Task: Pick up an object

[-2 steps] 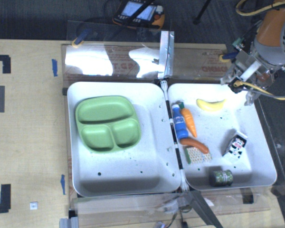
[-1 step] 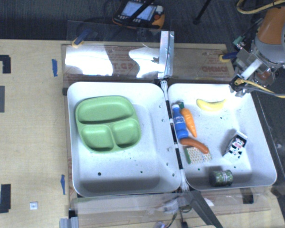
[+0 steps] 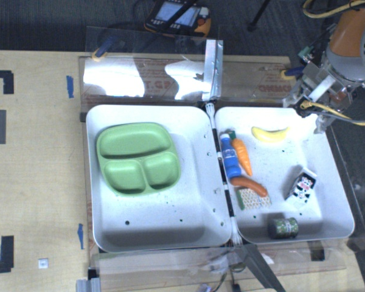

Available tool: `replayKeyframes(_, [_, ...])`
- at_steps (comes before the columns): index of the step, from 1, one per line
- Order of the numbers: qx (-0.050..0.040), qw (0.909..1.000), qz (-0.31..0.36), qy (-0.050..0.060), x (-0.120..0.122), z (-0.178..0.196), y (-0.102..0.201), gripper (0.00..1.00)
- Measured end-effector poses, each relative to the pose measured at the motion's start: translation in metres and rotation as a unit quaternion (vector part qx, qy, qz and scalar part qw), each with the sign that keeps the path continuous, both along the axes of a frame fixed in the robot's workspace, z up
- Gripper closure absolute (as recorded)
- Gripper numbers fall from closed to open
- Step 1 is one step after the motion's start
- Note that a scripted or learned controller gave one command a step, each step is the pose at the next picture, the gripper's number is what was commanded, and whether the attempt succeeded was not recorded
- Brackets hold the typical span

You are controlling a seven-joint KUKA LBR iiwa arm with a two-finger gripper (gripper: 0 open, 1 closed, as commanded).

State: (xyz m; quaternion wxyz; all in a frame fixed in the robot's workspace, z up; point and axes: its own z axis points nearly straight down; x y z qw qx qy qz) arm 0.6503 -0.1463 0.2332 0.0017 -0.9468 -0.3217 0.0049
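White plastic formed the two shallow bins, and the right-hand bin [image 3: 337, 181] was taken as the landmark for all positions. No pickup had been accomplished: every object was seen resting on a bin floor, and nothing was lodged at the gripper [image 3: 310, 99], which was poised above the far right corner of that bin, just outside its rim. Whether the gripper was spread or pressed together could not be told, since the tool was blurred and partly masked by cabling. The approach, the descent, the closing and the lift were therefore all judged to be outstanding.

No single target was fixed by the task. Nearest the gripper, near the far wall of the bin, a yellow curved toy banana [image 3: 269, 133] was laid flat, apart from its neighbours. Along the left wall a blue plastic bottle [image 3: 230, 158] and an orange toy carrot [image 3: 244, 155] were lying side by side and touching; nearer the viewer, a red-orange sausage-shaped piece [image 3: 250, 185] was resting on a speckled flat card [image 3: 253, 199]. Toward the right wall a small black-and-white patterned box [image 3: 302, 186] was tilted, and a dark green cylindrical can [image 3: 283, 226] was lying on its side at the near wall. In the neighbouring left bin [image 3: 188, 221] a green three-compartment tray [image 3: 139, 157] was placed.
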Motion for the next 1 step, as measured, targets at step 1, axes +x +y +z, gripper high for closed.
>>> replayKeyframes(1, [-0.0002, 0.9997, -0.026, -0.003, 0.0070, 0.0253, 0.0255, 0.00])
